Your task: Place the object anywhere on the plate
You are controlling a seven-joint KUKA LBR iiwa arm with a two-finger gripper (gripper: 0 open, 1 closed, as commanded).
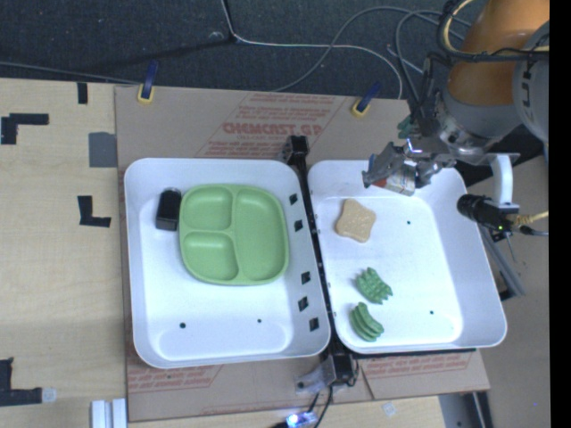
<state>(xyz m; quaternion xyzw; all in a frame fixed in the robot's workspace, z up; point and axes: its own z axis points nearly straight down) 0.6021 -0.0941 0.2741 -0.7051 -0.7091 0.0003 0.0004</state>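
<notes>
A green plate (235, 235) with three compartments lies in the left bin (214, 328). In the right bin (437, 275) lie a tan bread-like piece (355, 220) and two green ridged pieces, one (374, 285) above the other (366, 321). My gripper (399, 175) hangs over the right bin's far edge, up and to the right of the tan piece. Nothing shows between its fingers.
A small black block (168, 209) sits in the left bin, touching the plate's left rim. Black clips (303, 266) run along the seam between the bins. A black cylinder (480, 209) on a white bracket sticks out over the right bin's far right corner. Cables (357, 34) trail behind.
</notes>
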